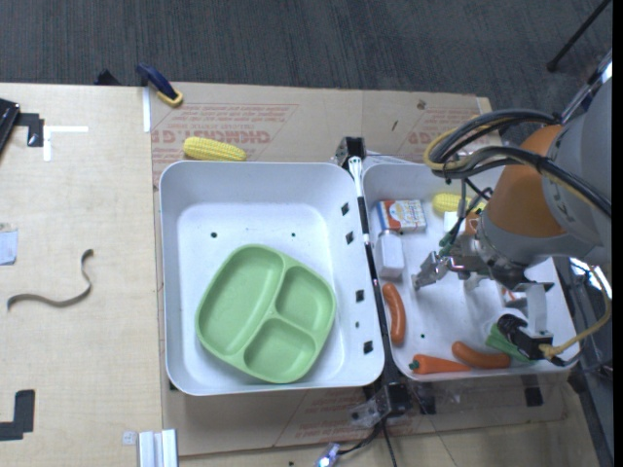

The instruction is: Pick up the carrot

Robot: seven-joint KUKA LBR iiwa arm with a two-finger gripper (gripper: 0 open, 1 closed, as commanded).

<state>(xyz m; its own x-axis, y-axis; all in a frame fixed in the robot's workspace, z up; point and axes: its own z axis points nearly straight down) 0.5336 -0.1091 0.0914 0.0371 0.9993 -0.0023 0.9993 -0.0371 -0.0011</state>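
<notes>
Two lookalike sausages (394,311) crowd the carrot (438,365) at the lower right bin's (428,379) front edge, so the gripper (435,269), fingers spread and empty above, might seize the wrong one.

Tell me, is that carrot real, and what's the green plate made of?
The small orange carrot with a green tip looks like toy plastic: smooth, evenly coloured, slightly glossy, though real can't be ruled out. The pale green three-compartment plate looks like matte moulded plastic, with soft rounded dividers.

arm (574,163) cropped at right edge
</notes>
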